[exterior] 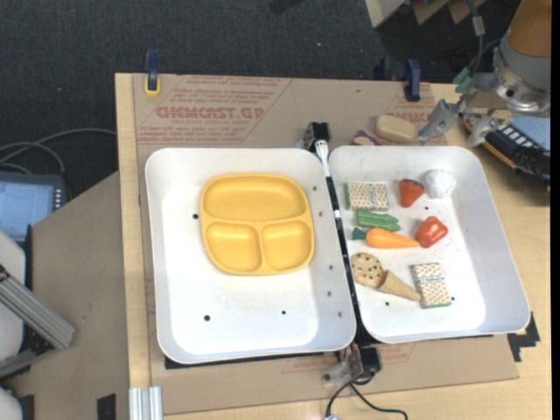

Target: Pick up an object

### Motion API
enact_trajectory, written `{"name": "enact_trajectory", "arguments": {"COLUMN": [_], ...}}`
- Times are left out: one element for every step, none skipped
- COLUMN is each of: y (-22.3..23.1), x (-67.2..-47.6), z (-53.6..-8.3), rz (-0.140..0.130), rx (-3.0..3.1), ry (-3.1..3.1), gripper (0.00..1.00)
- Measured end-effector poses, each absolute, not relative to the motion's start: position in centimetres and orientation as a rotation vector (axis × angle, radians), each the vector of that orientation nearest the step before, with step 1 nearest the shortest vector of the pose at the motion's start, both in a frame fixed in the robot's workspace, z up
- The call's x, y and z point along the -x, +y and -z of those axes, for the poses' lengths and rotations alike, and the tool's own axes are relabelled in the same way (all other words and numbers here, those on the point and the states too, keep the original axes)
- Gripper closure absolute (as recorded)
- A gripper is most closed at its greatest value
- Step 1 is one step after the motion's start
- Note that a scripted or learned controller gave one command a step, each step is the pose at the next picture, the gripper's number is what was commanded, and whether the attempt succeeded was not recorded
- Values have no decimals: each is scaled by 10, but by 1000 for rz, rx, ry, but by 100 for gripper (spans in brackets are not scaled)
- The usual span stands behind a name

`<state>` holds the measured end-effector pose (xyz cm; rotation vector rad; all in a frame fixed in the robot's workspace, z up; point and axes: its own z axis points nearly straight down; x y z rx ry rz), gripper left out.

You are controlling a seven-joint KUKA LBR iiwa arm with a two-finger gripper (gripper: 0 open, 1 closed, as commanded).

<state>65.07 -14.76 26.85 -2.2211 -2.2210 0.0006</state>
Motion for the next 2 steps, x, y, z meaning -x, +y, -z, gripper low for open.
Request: {"name": "enact_trajectory", "arguments": {"y": [-181, -179], "x": [-610, -654], "z": [-141, -83], "rz": [-12, -16], "rx": [2219, 2222], "ry": [-2208, -2216], "gripper": [0, 0]}}
